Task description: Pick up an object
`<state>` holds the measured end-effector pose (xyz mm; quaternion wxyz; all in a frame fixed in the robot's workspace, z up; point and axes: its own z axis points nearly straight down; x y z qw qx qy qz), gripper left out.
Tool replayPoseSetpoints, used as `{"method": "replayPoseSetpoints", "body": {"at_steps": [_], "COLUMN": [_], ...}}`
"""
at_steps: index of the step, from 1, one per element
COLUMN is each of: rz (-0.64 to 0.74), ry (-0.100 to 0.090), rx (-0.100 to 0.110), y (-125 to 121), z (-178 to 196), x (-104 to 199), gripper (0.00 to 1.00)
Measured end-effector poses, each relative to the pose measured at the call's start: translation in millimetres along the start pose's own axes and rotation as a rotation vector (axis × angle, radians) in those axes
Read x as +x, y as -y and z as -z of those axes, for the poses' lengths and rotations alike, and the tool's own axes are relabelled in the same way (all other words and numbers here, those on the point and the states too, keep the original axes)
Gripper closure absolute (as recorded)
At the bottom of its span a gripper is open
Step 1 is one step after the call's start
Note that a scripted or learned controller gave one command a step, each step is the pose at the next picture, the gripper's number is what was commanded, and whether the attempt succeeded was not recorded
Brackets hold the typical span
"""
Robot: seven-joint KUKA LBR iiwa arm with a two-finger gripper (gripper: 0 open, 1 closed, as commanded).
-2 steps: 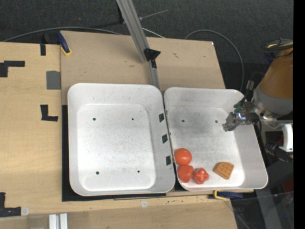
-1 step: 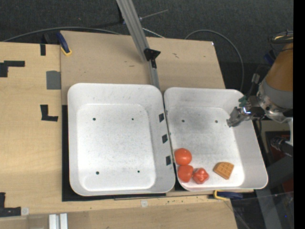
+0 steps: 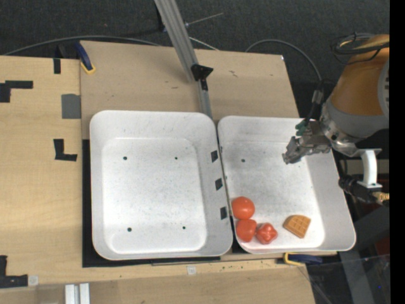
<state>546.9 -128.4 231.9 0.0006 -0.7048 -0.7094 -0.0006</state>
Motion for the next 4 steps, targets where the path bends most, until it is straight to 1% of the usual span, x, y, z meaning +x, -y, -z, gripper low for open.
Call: {"method": "replayPoseSetpoints", "body": {"at_steps": [1, 2, 3, 4], "rz": [0.000, -0.001, 0.000, 0.001], "ry": [0.000, 0.001, 0.000, 0.000], "rx": [0.001, 0.002, 0.001, 0.000], "y": [-28.4, -42.9, -51.7, -67.4], "z": [-3.9, -14.9, -9.5, 0.6], "x": [45.6, 96.5, 146.0, 196.7], "gripper": [1.00, 1.00, 1.00, 1.00]}}
